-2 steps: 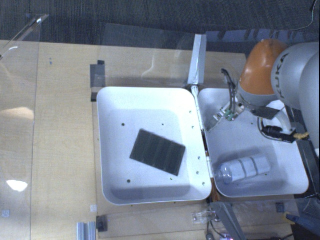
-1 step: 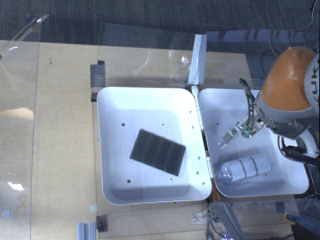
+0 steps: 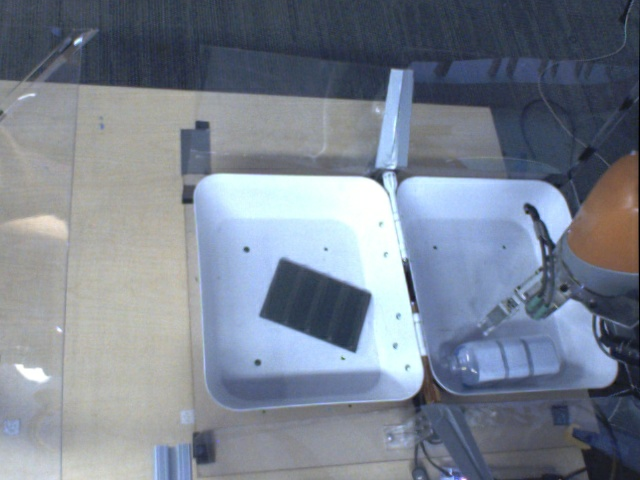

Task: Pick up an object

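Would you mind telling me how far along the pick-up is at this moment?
Done: the arm has reached into the right bin, its gripper close above the silver cylinder lying on its side near the front wall. In hand: nothing visible; the cylinder rests on the bin floor. Left: closing on an object and lifting it. The dark ribbed slab lies flat and untouched in the left bin.

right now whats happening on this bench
A grey arm with an orange band reaches in from the right over the right bin. Its gripper hangs low in that bin, just above a clear bottle lying on its side near the front wall. Nothing shows between its fingers, so the bottle is not picked up yet. In the left bin a dark ribbed rectangular pad lies flat and untouched.
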